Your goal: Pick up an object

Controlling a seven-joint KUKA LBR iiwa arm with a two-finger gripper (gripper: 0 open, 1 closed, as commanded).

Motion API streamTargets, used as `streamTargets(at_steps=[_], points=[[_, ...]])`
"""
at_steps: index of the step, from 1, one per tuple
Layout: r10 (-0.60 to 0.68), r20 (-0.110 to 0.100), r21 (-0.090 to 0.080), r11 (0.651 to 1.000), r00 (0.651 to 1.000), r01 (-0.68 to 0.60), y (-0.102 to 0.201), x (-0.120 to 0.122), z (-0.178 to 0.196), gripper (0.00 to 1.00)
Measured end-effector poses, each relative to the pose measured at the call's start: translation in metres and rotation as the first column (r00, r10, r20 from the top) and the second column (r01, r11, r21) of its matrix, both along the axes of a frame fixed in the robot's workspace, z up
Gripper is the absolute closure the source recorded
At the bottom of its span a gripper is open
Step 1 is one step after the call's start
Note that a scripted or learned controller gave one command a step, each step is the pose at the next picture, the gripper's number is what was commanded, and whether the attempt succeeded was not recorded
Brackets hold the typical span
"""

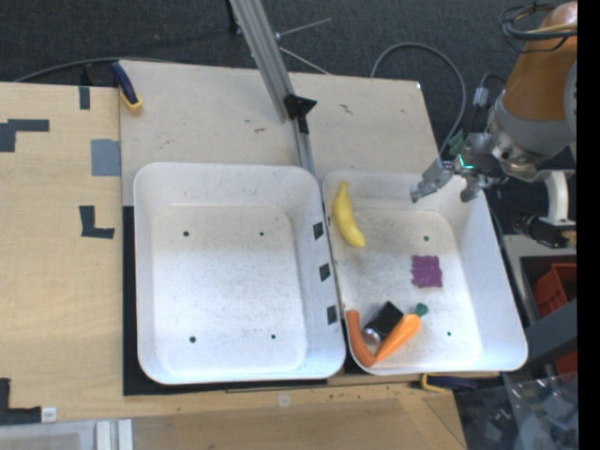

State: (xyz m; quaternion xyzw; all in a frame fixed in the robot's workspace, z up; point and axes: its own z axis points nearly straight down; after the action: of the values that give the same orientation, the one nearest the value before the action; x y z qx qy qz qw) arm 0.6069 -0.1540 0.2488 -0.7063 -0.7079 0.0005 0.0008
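The gripper (448, 184) hovers spread and empty over the right bin's (487, 251) far rim; banana (348, 217) lies left, purple block (427, 270) below, likely awaiting selection.

Floor (141, 12): dark carpet, top of frame.
Desk (56, 251): pale wood, grey tape patches at left.
Pole (267, 54): silver, slanting from the top.
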Motion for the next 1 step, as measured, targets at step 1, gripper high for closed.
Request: streamTargets(at_steps=[1], points=[[-0.002,-0.006,0.0,1.0,1.0,0.002,-0.0035,-0.005,-0.0632,0.0]])
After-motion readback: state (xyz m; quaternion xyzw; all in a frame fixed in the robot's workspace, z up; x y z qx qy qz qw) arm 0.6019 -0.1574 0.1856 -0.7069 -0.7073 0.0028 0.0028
